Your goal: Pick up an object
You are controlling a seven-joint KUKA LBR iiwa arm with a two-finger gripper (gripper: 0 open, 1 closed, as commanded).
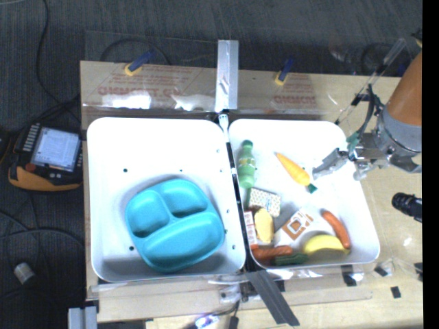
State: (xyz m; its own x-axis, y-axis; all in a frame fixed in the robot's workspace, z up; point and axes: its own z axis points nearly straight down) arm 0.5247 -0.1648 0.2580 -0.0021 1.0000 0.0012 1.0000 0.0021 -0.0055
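Note:
The right bin (357, 204) holds several toy foods: a green bottle (245, 162), an orange carrot (293, 168), a patterned box (264, 201), a small carton (297, 226), a banana (322, 244) and a red sausage (337, 229). My gripper (343, 168) hovers over the right bin's upper right part, to the right of the carrot. Its two fingers are spread open with nothing between them. One fingertip (325, 166) points left toward the carrot. A tiny teal piece (312, 188) lies just below that fingertip.
A blue divided plate (175, 221) lies in the left bin (110, 156). A metal divider post (227, 74) stands at the back between the bins. More red and yellow toys (264, 235) crowd the right bin's front left corner.

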